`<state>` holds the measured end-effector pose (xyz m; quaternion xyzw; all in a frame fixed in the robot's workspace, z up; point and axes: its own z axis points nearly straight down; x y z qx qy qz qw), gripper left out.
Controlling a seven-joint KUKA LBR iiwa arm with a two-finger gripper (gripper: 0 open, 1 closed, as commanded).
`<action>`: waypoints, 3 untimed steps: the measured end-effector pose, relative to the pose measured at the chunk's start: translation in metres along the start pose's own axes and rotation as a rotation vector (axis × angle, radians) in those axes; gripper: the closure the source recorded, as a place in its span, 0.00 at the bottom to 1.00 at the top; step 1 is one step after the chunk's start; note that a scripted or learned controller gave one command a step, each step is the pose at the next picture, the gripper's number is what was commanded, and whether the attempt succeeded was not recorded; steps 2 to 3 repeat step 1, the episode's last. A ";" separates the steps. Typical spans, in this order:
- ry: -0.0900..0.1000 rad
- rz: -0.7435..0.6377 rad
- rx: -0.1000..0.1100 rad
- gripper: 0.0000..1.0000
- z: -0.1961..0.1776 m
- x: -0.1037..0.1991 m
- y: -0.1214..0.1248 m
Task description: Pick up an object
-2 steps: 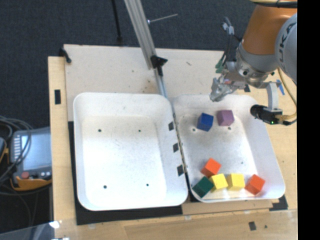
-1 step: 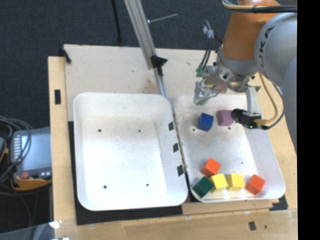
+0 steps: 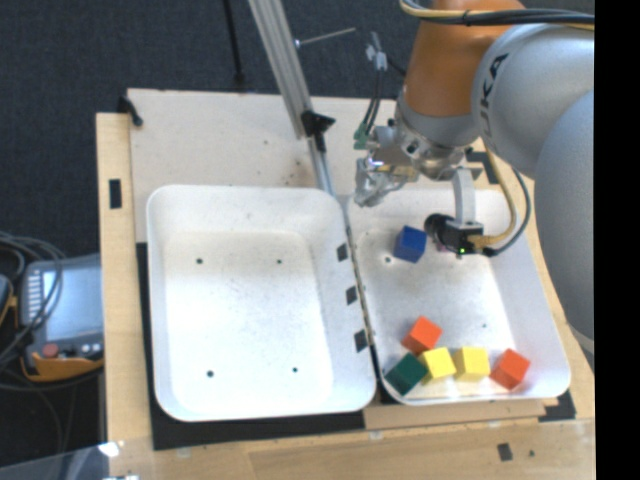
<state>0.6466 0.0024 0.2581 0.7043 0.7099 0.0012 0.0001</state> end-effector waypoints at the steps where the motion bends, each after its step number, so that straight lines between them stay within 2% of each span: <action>1: 0.000 -0.001 0.000 1.00 -0.004 0.050 -0.003; 3: 0.000 -0.001 0.000 1.00 -0.004 0.050 -0.003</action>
